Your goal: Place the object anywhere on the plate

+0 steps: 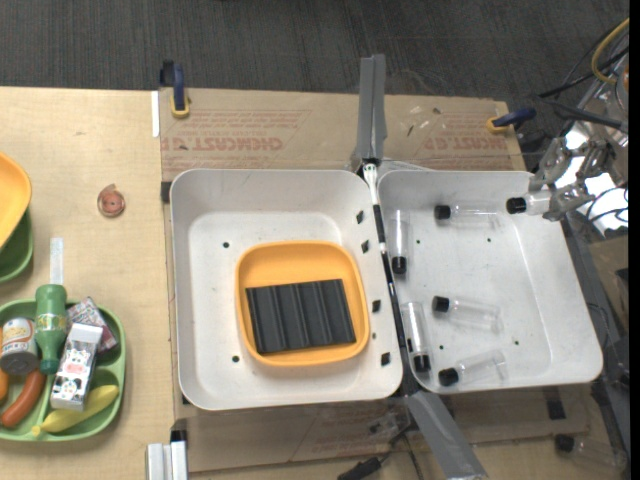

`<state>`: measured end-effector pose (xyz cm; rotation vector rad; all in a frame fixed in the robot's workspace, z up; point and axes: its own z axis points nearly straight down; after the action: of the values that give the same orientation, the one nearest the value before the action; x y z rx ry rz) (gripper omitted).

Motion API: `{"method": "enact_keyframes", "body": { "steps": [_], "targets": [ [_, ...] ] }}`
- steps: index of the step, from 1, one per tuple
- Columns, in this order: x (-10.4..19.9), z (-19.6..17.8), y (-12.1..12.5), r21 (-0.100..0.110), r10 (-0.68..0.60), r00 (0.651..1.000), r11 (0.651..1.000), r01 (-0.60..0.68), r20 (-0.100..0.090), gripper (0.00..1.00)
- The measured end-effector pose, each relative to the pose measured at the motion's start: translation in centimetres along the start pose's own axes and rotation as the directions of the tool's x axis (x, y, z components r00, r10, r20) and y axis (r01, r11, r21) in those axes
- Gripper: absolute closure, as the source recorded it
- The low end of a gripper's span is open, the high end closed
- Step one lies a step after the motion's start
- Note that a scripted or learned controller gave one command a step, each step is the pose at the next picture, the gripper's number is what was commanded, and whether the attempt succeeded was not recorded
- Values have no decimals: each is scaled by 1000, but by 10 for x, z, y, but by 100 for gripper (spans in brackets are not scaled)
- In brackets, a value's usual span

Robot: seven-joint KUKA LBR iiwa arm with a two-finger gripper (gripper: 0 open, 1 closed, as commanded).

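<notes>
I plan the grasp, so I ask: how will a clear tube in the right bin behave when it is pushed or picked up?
The tube lies on its side and looks round, so a push would probably roll it across the bin. Its clear wall looks smooth, perhaps slippery. It looks empty, so likely light.

We see 2 bins side by side on the bench. In the left bin (195, 268) a plate (250, 268) sits near the middle, and a ridged slab (300, 316) lies on it. The right bin (560, 308) touches the left one along a shared edge and holds several tubes: 1 tube (462, 211) near the back, 1 (467, 313) near the middle, 1 (475, 369) toward the front, and 2 more (397, 243) (415, 338) along the bin's left wall. At the far left a tray (105, 393) carries toy foods and a bottle (50, 323). A clamp (175, 93) sits behind the left bin.
</notes>
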<state>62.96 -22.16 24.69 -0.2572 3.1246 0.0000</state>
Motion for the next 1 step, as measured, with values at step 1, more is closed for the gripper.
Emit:
{"method": "enact_keyframes", "body": {
  "steps": [1],
  "targets": [
    [-30,-18,-5,0,-281,960,960,281,1,100]
  ]
}}
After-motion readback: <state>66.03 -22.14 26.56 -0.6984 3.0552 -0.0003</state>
